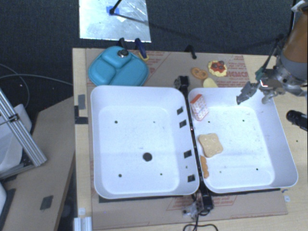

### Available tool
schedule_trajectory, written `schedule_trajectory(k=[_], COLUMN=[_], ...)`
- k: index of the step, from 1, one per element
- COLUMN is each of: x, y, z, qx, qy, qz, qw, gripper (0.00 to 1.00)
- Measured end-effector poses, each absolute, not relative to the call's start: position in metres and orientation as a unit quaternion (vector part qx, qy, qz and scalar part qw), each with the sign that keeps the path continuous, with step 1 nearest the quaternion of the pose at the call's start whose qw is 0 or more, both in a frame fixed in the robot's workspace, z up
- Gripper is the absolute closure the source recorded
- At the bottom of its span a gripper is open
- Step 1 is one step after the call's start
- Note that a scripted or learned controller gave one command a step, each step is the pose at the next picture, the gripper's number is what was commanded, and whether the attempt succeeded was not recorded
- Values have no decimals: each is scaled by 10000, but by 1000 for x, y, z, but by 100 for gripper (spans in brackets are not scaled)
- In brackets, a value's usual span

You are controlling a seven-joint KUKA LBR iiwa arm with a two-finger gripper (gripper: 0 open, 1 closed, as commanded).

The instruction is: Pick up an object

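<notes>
gripper open, empty, above right bin at its 1 o'clock corner | targets: toast slice at bin's 8 o'clock, small carton at 10 o'clock | advice: centre over toast, descend straight, avoid bin wall

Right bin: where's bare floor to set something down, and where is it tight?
Right bin: bare floor across the middle and right, from the bread slice out to the right wall. Crowded along the left wall: red-and-white box, bread slice, small orange piece. The gripper hangs over the top right corner.
</notes>
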State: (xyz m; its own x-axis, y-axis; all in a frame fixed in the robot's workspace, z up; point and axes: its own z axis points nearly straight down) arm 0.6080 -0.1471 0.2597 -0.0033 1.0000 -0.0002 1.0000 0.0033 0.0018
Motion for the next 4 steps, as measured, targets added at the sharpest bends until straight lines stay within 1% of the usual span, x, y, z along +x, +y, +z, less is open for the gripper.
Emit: schedule_trajectory(k=[1,2,3,4], x=[542,486,484,488], y=[-52,-45,69,62], z=[317,348,175,195], qx=[7024,7049,7025,7070], qy=[7118,7093,7116,7072], qz=[33,20,-36,18], qw=[5,12,-58,11], gripper=[0,0,0,100])
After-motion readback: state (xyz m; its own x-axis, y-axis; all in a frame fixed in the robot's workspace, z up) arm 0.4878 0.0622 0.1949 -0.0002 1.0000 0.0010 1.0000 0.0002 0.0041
